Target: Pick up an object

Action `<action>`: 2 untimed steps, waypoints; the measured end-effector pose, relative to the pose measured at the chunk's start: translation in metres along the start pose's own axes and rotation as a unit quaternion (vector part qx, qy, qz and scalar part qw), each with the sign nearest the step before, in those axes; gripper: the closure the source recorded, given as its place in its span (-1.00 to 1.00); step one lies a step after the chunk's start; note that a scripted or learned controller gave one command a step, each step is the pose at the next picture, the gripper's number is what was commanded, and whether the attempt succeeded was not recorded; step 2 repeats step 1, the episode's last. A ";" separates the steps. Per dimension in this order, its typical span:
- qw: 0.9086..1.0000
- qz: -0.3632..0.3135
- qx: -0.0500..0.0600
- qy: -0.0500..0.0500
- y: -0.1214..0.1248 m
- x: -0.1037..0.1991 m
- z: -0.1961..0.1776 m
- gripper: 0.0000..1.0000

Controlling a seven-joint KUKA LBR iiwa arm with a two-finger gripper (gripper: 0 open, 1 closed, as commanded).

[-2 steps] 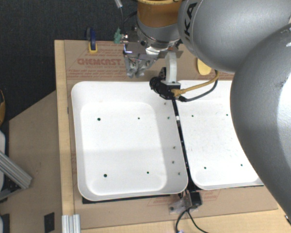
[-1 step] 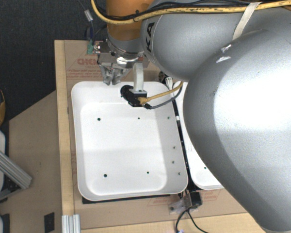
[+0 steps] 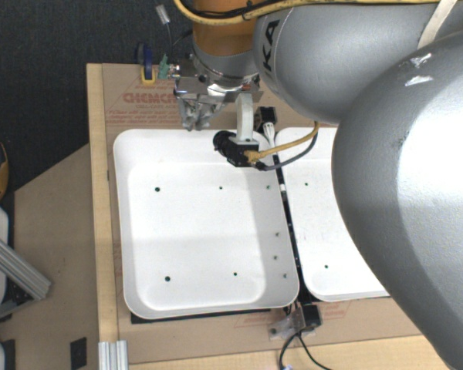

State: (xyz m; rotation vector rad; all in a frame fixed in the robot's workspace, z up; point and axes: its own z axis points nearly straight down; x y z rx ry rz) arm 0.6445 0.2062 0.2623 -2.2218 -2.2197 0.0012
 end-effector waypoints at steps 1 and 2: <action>1.000 0.001 -0.004 0.000 0.011 -0.051 -0.059 1.00; 1.000 0.001 -0.004 0.000 0.011 -0.051 -0.059 1.00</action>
